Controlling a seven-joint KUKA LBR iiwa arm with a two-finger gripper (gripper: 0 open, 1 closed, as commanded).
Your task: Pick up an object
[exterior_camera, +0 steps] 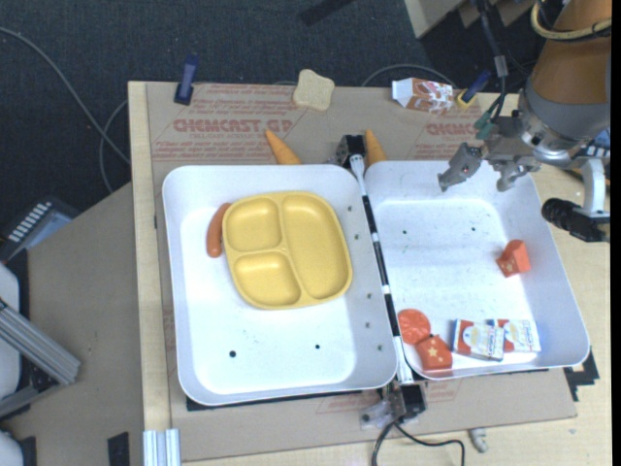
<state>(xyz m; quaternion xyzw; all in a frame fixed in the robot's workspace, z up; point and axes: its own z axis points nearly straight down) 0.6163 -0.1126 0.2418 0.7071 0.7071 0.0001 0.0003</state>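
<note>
In the right bin (543, 212), your choices lie along the near and right sides: an orange block (513, 258) sits alone toward the right wall; a red-and-white carton (496, 338) lies flat near the front rim, its print too small to read; just beside it to the left lie a strawberry-like red piece (434, 353) and a round red slice (413, 323), touching or nearly so. The gripper (482, 166) hangs over the bin's far edge, well apart from all of them — its two fingers are spread, with nothing between them; above it you see the grey wrist and the orange band (578, 58) of the arm.

In the left bin (194, 348) a yellow divided plate (287, 249) with three compartments rests slightly askew; a red sausage (214, 231) lies against its left rim. Behind both bins, on the brown board (233, 115), you can read red lettering — "CHEMCAST GP", the last letters partly covered; a slice of toy bread (313, 88), a carrot (281, 148), a blue clip (184, 80) and a small milk carton (424, 93) lie along the far edge.
</note>
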